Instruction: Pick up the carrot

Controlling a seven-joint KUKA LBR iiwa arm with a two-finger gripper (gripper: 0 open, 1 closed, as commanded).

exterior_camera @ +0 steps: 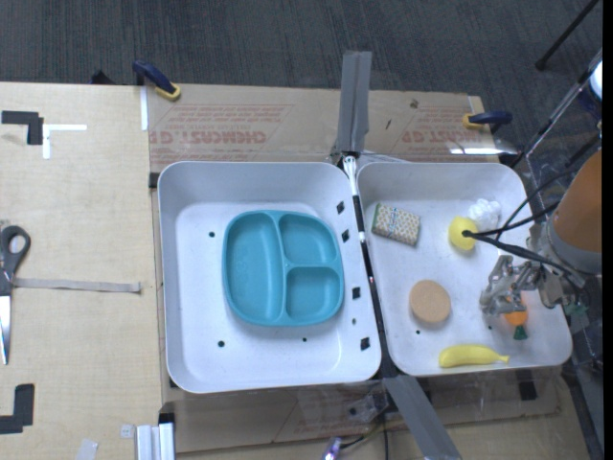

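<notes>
Carrot (pixel 517 318): small orange piece with a green tip, lying in the right bin (pixel 402 353) directly beneath the hand (pixel 505 295). Judged light, rigid and smooth, liable to slip; best gripped across its middle. Hand sits down over the carrot; its opening and any grip cannot be determined

Gripper (pixel 505 300) over carrot (pixel 517 318), right bin (pixel 412 353)

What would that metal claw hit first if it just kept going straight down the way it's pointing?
Most likely the carrot: the gripper points down into the right bin, with the small orange carrot right at its tips. Depth is hard to judge; it may touch already.
</notes>
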